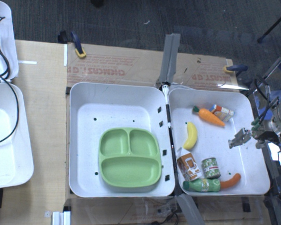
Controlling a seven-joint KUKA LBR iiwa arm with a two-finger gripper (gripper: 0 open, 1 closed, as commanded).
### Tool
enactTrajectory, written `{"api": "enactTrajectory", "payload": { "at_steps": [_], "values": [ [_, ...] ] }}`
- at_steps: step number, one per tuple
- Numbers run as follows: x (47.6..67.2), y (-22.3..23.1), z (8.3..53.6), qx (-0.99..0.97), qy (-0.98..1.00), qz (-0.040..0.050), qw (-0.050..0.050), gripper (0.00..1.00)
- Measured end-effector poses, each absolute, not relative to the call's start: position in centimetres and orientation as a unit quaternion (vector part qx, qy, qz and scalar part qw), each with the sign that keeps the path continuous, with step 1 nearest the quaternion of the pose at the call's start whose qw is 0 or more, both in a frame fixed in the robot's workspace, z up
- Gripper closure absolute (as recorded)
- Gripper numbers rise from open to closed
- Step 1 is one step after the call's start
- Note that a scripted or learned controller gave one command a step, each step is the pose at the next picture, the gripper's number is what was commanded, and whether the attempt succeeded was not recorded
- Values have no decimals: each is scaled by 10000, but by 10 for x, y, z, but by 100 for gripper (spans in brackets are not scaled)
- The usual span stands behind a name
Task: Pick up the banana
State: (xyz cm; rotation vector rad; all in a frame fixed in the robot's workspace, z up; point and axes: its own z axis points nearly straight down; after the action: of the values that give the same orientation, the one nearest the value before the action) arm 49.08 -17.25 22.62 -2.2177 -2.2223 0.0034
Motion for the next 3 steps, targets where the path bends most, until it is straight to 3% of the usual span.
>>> {"api": "enactTrajectory", "payload": {
  "at_steps": [1,2,3],
  "values": [
    [526,-124,145,-6703,-7421,12,13,0],
    [563,-103,101,-6411,-7674,-21,-41,0],
    [522,-98,91,-5909,-8067,3,0,0]
  ]
}}
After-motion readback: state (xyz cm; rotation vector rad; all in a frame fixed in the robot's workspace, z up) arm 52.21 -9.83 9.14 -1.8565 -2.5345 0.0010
